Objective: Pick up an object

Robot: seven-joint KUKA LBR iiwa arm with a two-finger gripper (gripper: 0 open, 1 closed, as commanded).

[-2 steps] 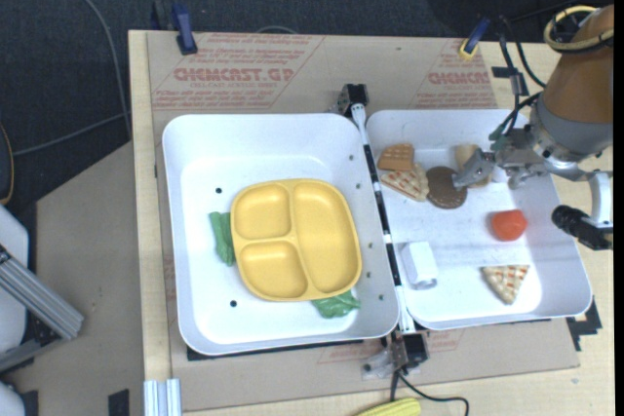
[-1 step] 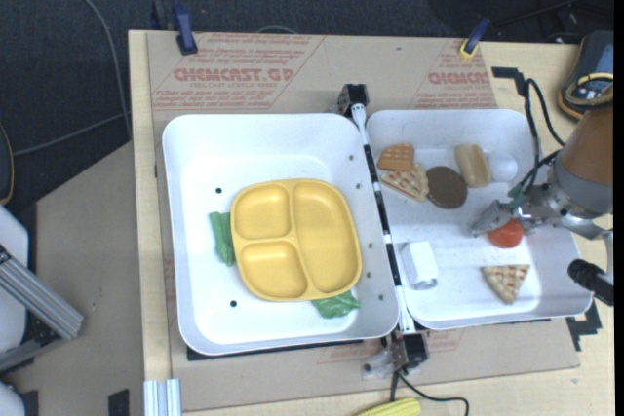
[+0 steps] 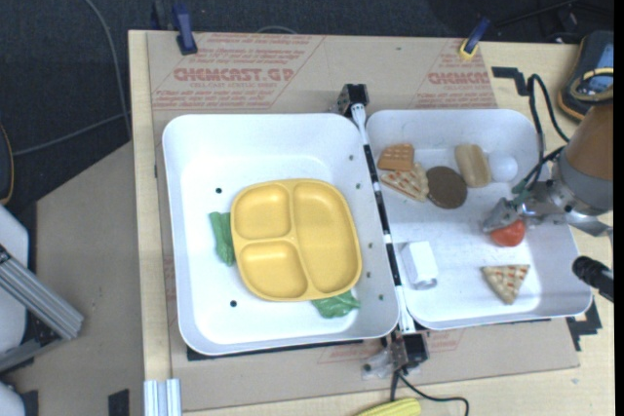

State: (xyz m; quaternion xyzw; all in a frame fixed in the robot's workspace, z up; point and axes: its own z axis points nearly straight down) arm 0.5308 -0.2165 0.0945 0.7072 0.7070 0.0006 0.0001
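The right bin (image 3: 458, 312) holds several toy food pieces. A small red piece (image 3: 508, 234) lies near its right side, with my gripper (image 3: 509, 213) directly over it, touching or nearly touching its top. The arm reaches in from the right edge. Along the bin's far side are a brown toast square (image 3: 396, 157), a sandwich wedge (image 3: 409, 182), a dark brown disc (image 3: 447, 187) and a tan bread roll (image 3: 473, 165). A white block (image 3: 421, 263) and a triangular pizza slice (image 3: 506, 281) lie toward the near side.
The left bin (image 3: 185, 209) holds a yellow divided plate (image 3: 294, 239), with one green leaf (image 3: 222, 237) at the plate's left and another green leaf (image 3: 336, 305) at its near edge. A black cable (image 3: 538, 117) runs over the right bin's far right corner.
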